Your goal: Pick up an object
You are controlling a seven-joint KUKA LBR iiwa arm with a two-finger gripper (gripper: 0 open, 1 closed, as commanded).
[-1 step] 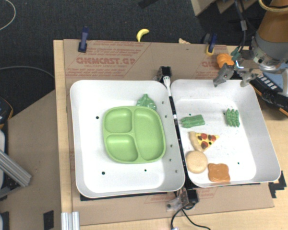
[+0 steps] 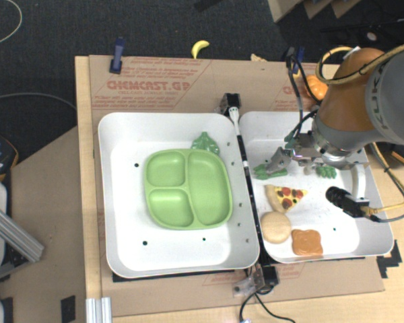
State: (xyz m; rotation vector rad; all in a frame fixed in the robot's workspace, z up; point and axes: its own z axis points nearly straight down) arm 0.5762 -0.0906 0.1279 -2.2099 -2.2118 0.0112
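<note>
Grey arm [image 2: 390, 96], orange wrist band [image 2: 347, 106]

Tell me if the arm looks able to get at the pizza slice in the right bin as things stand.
Probably yes. The pizza slice lies flat in the open on the right bin, apart from the round cookie and the toast. The gripper is just above it, near a green piece.
</note>
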